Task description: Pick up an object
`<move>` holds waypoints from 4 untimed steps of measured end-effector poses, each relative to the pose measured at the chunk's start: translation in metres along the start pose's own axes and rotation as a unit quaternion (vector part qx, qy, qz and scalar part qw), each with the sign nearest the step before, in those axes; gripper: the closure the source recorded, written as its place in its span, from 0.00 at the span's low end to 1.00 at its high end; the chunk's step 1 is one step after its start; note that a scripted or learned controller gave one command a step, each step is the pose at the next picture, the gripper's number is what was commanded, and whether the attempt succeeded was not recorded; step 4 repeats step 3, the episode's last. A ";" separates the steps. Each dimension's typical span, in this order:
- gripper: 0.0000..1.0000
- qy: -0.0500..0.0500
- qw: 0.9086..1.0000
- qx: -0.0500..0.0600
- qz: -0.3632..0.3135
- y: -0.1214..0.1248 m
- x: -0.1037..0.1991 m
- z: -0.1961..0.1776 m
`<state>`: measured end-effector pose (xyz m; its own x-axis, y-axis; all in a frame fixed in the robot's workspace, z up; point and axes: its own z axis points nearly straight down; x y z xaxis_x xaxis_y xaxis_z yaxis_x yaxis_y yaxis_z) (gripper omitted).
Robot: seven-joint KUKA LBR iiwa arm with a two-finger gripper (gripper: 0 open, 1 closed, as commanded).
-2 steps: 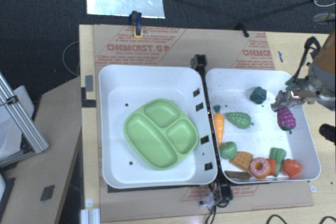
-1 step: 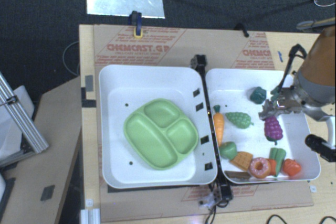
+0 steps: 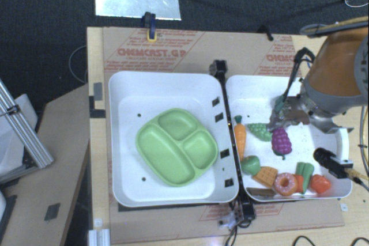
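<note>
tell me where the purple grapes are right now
The purple grapes lie in the right bin, near its middle, just below the gripper and right of the carrot.

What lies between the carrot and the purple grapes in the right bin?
In the camera view, a green vegetable toy lies between the carrot and the grapes, just below the pincer.

Arm [image 3: 340,66] cut off at right edge; gripper [image 3: 283,118] fingertips too blurred to read, overlapping the purple grapes [image 3: 281,141] and green item [image 3: 259,131].
</note>
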<state>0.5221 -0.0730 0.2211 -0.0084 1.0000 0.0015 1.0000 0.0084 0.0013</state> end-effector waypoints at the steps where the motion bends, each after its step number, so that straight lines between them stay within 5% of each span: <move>1: 1.00 -0.001 1.000 0.000 0.004 -0.009 -0.012 0.006; 4: 1.00 -0.001 1.000 -0.001 0.002 -0.009 -0.008 -0.013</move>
